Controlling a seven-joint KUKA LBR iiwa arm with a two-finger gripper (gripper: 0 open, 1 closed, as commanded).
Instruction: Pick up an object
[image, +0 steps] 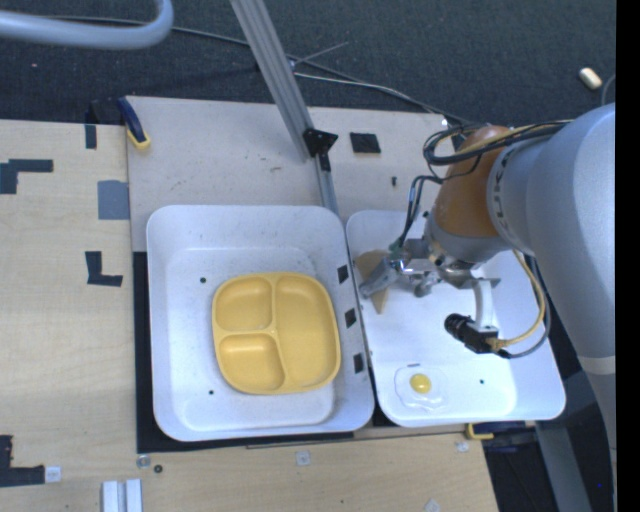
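the gripper (378, 283), whose state i cannot tell, sits low at the right white bin's (535, 400) left edge, well apart from the fried-egg toy (420, 385).

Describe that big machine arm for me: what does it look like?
The arm is bulky, rounded and pale grey, with an orange band above the wrist. Thin black cables loop around that band. Below sits a small metallic gripper, with a black fitting on a bracket beside it.
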